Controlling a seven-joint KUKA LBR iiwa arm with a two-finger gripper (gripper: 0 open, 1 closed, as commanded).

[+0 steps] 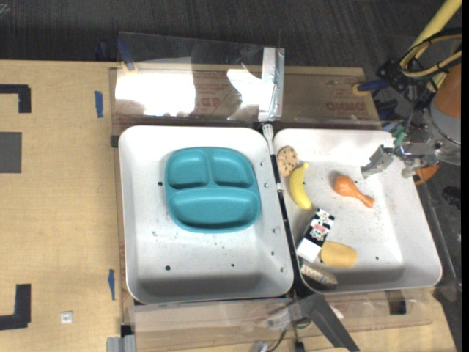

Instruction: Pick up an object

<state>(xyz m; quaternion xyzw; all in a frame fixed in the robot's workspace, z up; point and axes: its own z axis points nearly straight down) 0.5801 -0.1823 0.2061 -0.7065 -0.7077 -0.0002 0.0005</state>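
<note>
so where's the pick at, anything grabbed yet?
Nothing lifted. The gripper hangs over the right bin, up and to the right of the orange drumstick, with nothing between its fingers. Banana, cookie and the rest lie in that bin. Descent, grasp and lift remain.

The grey arm [448,105] is cut off by the right edge, so little beyond its wrist shows. Its tool [392,160] is small and blurred above the right bin [410,262]; how its fingers stand cannot be made out. Yellow cables [432,31] run out of frame at the top right corner. A black-and-white item [320,228] carries markings too small to read. A brownish object [317,273] at that bin's front rim is too indistinct to identify.
</note>
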